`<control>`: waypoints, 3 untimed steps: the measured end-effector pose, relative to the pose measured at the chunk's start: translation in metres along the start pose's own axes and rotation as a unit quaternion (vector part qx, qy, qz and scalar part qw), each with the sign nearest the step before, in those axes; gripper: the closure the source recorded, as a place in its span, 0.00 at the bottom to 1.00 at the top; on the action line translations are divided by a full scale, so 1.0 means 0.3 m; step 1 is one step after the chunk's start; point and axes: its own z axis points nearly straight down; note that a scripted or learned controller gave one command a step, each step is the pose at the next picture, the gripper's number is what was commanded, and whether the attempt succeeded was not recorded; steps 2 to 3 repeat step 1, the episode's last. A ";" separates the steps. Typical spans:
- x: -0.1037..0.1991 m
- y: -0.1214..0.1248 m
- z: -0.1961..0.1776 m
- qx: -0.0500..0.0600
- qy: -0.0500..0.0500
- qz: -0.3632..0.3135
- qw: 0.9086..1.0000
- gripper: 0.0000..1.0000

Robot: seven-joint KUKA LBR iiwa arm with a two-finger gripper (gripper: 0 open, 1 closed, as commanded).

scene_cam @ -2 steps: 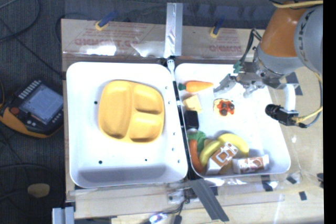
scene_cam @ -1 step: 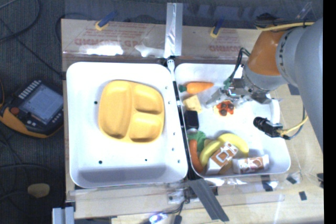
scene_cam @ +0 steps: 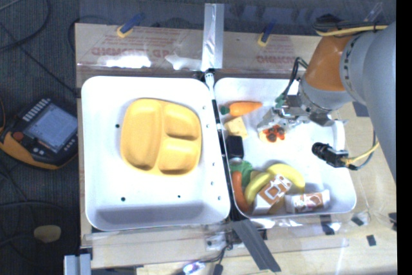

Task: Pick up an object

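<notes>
My gripper (scene_cam: 281,114) hangs low over the upper middle of the right bin (scene_cam: 335,132), below the orange band of the arm (scene_cam: 328,67). A small red and dark object (scene_cam: 274,132) lies on the bin floor just below and in front of it. An orange carrot (scene_cam: 243,107) lies to the gripper's left, near the bin's top left corner. A yellow banana (scene_cam: 275,175) rests lower down among other items. I see nothing between the gripper's tips.
The left bin (scene_cam: 103,190) holds a yellow divided tray (scene_cam: 161,135). Along the right bin's left wall sit a pale yellow block (scene_cam: 235,127) and a black item (scene_cam: 234,147). A brown and white box (scene_cam: 275,193) and a packet (scene_cam: 309,201) lie at its lower edge.
</notes>
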 end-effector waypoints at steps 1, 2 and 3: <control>0.376 0.163 -0.420 0.000 -0.002 0.036 0.999 1.00; 0.376 0.163 -0.420 0.000 -0.002 0.036 0.999 1.00; 0.376 0.163 -0.420 0.000 -0.002 0.036 0.999 1.00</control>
